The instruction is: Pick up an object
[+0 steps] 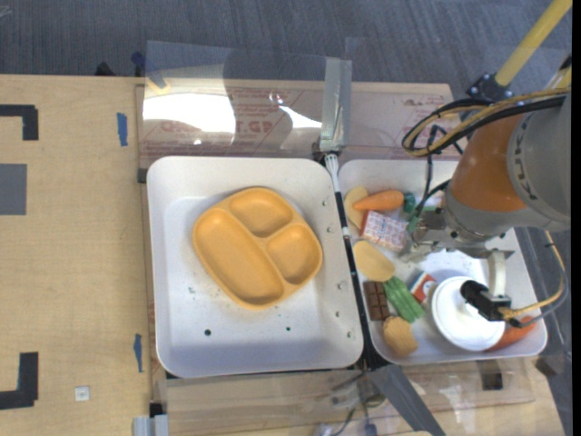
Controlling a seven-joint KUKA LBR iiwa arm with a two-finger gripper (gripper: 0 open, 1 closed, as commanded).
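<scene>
Likeliest target: pink-and-white box, upper left of the right bin, lying just left of the claw. It's hemmed in: carrot just above it, pale yellow piece just below, both close or touching (can't separate them at this angle). Claw sits low over the bin's middle. The wrist hides it, so I can't tell how far it's open, and nothing is visibly held. For a clean pick I'd centre over the box, turn the claw to close across its short side, and come straight down so the carrot isn't dragged along. Fallback is the green piece at lower centre, but it's wedged between the brown bar and a red-and-white piece, so it's worse. White round dish at lower right looks too wide and flat to grip. Left bin holds the yellow divided plate, well apart; ignore it. Confirm the grip after lifting.
</scene>
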